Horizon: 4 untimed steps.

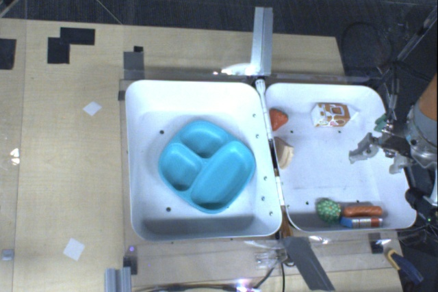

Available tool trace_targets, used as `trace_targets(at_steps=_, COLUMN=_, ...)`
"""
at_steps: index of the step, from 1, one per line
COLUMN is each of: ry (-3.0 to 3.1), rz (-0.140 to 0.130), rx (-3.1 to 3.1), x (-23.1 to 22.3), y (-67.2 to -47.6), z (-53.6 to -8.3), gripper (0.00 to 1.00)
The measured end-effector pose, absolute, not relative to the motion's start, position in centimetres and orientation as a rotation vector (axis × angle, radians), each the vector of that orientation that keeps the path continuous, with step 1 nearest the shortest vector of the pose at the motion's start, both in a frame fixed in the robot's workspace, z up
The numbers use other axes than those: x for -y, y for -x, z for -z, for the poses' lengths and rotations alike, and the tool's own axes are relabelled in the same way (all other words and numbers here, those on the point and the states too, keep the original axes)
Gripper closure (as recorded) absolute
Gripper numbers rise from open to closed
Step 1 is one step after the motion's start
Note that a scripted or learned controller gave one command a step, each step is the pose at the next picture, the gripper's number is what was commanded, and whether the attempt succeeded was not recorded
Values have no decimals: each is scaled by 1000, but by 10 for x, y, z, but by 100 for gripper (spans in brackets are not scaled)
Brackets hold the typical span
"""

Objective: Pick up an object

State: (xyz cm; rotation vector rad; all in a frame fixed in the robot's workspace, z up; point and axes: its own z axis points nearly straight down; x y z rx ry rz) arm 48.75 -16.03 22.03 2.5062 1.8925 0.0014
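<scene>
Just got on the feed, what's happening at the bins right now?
The arm's tool sits over the right bin, near its right side, with nothing visibly between its fingers. Objects lie around it untouched: a white and orange packet at the top, an orange item by the divider, and a green ball beside an orange tube at the bottom. The left bin holds a blue divided tray.

Looked smooth and faintly glossy, like moulded plastic: both white bins, left bin (140,147) and right bin (321,178). Seemed glossy blue plastic, softly lit along its curves: sectioned tray (205,164). Appeared pale wood-grain laminate, matt: bench top (61,167). Showed as brushed grey metal: upright bar (263,41) behind the bins. Read as dull bare metal: gripper (380,147). Looked knobbly and matt: green object (328,210). Looked like printed paper or foil, slightly shiny: small packet (332,114).
</scene>
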Motion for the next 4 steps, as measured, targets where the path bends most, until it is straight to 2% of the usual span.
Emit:
trace_targets(at_steps=1, ry=-2400, rz=-17, rx=-2012, x=119, y=-491, z=-90, gripper=0)
trace_targets(at_steps=2, ry=-1978, rz=-5, rx=-2435, x=109, y=-566, z=-127, gripper=0)
trace_targets(at_steps=3, ry=-1876, rz=-9, rx=-2508, x=128, y=-575, z=-89, gripper=0)
trace_targets(at_steps=4, ry=-1608, rz=-6, rx=-2690, x=111, y=-614, z=-88, gripper=0)
